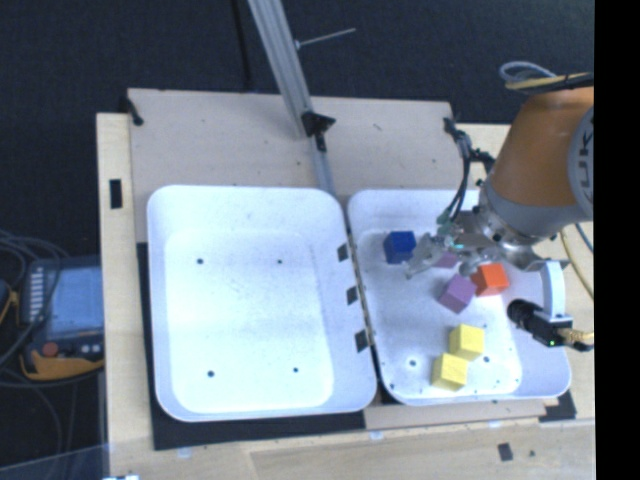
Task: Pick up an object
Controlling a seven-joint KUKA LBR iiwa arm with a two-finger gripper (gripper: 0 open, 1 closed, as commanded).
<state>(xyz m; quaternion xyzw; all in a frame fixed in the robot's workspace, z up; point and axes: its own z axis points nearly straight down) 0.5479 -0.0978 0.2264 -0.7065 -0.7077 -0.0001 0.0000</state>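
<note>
Now, at centre-right of the frame, the small blue cube (pixel 399 245) sits apart in the right white bin (pixel 400 368). My gripper (pixel 447 253) hangs just right of it; whether clenched I cannot tell. I should centre over it, clear of the purple block (pixel 458 293).

We see two bins side by side on the bench (pixel 420 108): the left bin (pixel 250 303) and the right bin (pixel 400 368), their inner edges touching. The gripper (pixel 450 250) hangs over the right bin's far half. All five blocks lie in that bin. One block (pixel 400 246) sits just left of the gripper. Two blocks (pixel 490 279) (pixel 458 293) lie just in front of it (touching each other, as far as we can tell). Two more (pixel 466 341) (pixel 450 370) lie farther in front, near the front wall, one behind the other.
</note>
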